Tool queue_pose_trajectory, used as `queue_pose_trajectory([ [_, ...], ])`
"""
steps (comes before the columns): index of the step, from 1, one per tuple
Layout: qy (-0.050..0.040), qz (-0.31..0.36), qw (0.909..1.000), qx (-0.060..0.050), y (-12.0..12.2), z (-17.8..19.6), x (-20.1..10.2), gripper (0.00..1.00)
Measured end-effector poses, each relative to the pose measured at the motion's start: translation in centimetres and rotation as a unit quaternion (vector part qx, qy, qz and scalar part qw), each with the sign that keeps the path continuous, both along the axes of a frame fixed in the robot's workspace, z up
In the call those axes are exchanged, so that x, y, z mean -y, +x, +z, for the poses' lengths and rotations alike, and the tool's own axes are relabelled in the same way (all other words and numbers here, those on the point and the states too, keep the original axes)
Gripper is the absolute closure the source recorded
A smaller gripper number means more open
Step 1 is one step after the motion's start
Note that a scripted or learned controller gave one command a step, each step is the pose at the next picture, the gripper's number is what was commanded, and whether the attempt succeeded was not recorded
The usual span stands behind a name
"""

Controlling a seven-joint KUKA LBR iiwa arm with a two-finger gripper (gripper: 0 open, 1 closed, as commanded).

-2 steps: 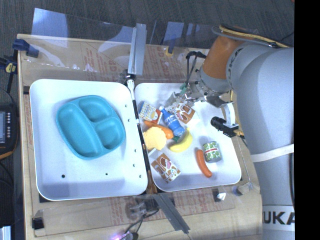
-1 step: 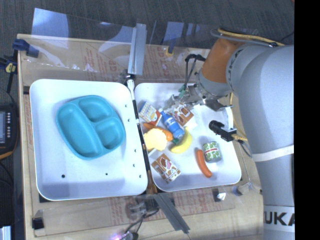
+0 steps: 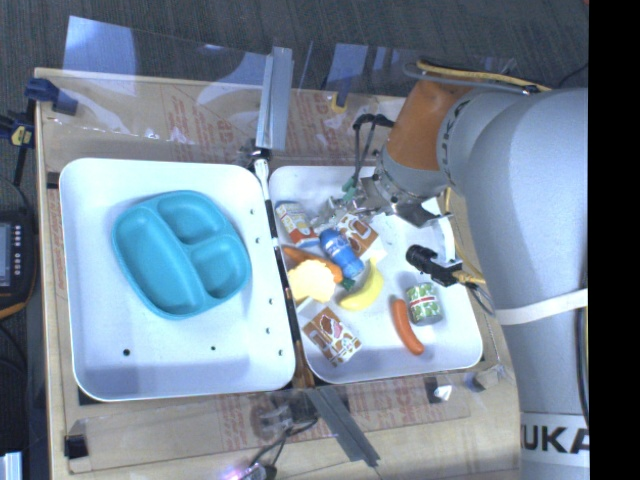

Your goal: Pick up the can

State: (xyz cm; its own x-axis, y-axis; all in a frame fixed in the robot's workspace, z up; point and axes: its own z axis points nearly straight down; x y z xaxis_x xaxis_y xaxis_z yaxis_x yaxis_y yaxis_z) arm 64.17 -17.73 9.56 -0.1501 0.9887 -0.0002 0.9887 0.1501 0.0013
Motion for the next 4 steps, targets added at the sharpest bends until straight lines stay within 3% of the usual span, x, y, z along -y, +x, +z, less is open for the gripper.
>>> queue_pose_trajectory([
  [1, 0.0002, 0.001, 1.0, 0.0, 0.1, 1.1, 0.0, 1.0],
  [2, -0.0006, 0.09, 0.996, 0.0, 1.2, 16.6, -0.2, 1.0],
  [3, 0.0005, -0.081, 0.9967, -0.003, 1.5, 13.5, -3.5, 1.0],
  [4, 0.0003, -0.178, 0.984, -0.004, 1.4, 11.2, -6.8, 1.0],
])
